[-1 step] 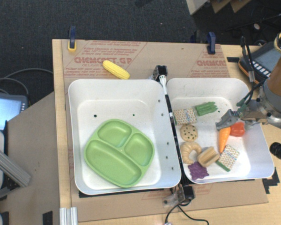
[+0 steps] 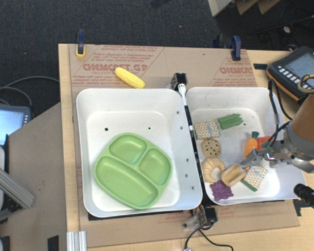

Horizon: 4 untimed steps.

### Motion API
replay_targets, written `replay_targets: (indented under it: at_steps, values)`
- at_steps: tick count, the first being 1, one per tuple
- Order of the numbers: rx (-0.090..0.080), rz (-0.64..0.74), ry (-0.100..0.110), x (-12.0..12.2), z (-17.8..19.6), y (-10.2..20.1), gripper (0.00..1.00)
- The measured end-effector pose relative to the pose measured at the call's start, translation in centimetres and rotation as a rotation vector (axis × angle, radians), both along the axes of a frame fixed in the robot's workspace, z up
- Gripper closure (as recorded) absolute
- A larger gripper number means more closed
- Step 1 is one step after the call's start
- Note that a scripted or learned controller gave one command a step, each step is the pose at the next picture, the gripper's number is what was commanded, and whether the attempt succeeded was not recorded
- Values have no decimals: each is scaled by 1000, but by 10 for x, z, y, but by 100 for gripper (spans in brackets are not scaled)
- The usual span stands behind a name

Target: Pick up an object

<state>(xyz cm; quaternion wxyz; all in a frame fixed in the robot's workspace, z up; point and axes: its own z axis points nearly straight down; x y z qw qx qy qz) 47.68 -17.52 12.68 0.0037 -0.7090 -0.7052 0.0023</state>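
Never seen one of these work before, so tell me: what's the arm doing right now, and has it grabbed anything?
Gripper low in right bin, among the toy food. Grip unconfirmed. Bread piece and patterned cracker crowd it. Green tray alone in left bin.

Two bins side by side on the worktop [image 2: 146, 56]. In the left bin [image 2: 89, 119]: a divided plate [image 2: 132, 170], toward the near side. Behind that bin, on the worktop: a corn cob [image 2: 129, 78]. In the right bin [image 2: 220, 94]: a bundle of beans [image 2: 231, 121] at the back, a cracker [image 2: 206, 129] left of it, a cookie [image 2: 211, 148] nearer, then a croissant [image 2: 212, 168] and grapes [image 2: 221, 190] at the near edge. Gripper [image 2: 253, 160] over the right half, beside a carrot [image 2: 250, 145].
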Motion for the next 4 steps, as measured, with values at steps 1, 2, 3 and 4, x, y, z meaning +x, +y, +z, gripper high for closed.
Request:
replay_targets:
  at_steps: [1, 2, 3, 4]
  values:
    - [-5, 9, -15, 90, -44, -4, 0]
    - [-4, 5, -14, 87, -32, -5, 100]
    - [0, 14, 0, 166, -43, 60, 100]
    - [-1, 11, -17, 128, 65, 111, 100]
